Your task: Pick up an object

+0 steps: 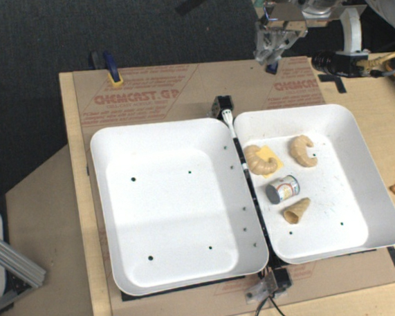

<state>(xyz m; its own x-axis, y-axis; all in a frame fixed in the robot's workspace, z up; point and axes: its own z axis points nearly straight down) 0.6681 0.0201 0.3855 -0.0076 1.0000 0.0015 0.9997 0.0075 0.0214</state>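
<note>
The right bin (352, 174) holds several small items. A tan croissant (257, 159) lies on a yellow piece (270, 158) near the bin's left wall. Another croissant-shaped pastry (302, 150) lies to its right. Below them a small grey can (282, 189) lies on its side, and a tan cone-shaped piece (297, 211) sits under it. My gripper (270, 49) hangs high beyond the far edge of the right bin, above the cardboard. Nothing is between its fingers.
The left bin (118, 196) sits beside the right one, joined by a black clamp (222, 105) at the far seam. A blue and yellow clamp (112, 70) stands on the cardboard at the far left. Cables (267, 307) lie at the near edge.
</note>
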